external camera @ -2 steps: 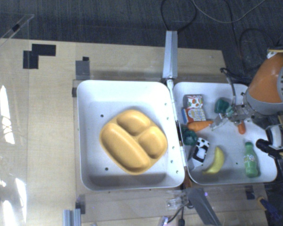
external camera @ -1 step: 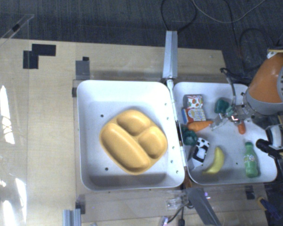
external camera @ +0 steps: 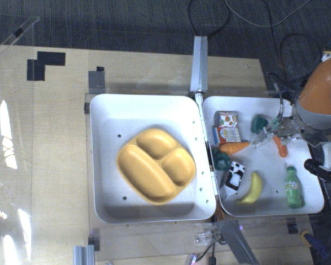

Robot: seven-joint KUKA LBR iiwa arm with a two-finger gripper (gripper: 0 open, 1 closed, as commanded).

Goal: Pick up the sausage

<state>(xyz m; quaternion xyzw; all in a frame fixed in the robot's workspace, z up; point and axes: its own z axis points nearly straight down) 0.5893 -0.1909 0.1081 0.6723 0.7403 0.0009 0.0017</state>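
The sausage [external camera: 280, 146] is a short orange-red piece lying in the right bin [external camera: 314, 206], towards its upper right. My gripper [external camera: 271, 132] reaches in from the right and hangs just above and to the left of the sausage, very close to it. The grey wrist and the orange band sit behind it at the bin's right edge. I see nothing held in the gripper.
The right bin also holds a juice carton [external camera: 227, 127], a carrot [external camera: 234, 147], a teal piece [external camera: 259, 123], a black-and-white toy [external camera: 234, 175], a banana [external camera: 252, 187] and a green bottle [external camera: 292, 186]. A big yellow loaf [external camera: 156, 163] lies in the left bin [external camera: 105, 120].
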